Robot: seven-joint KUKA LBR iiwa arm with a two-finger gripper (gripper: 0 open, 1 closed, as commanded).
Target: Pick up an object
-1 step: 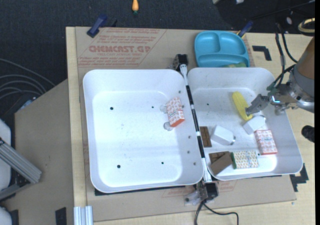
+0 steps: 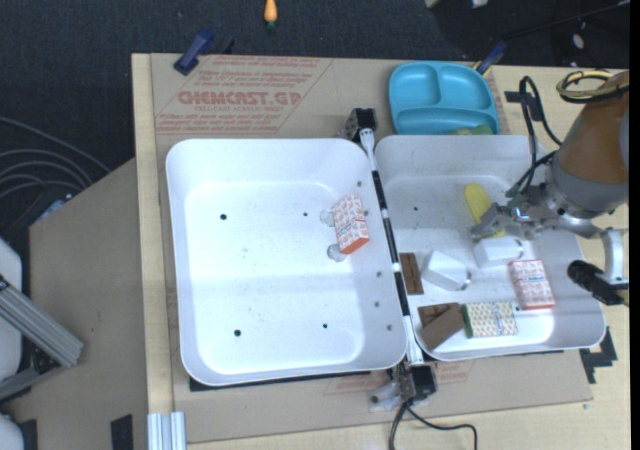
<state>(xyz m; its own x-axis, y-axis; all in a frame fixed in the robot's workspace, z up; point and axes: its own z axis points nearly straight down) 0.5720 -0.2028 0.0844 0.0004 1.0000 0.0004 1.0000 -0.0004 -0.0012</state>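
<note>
Gripper (image 2: 497,225) low in right bin (image 2: 440,163), finger spread impossible to tell. Just beneath: small white box (image 2: 493,250), likely light, stiff; best pinched across short sides.

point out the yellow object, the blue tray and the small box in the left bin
yellow object (image 2: 478,202), camera view, its middle, in the right bin
blue tray (image 2: 413,88), camera view, floor of its left compartment
small box (image 2: 349,223), camera view, its printed top face

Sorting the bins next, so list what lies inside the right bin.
In the right bin: a yellow piece, white blocks, a red-patterned box, a green-patterned box and a brown card. The hand and the arm hide whatever lies beneath them.
</note>
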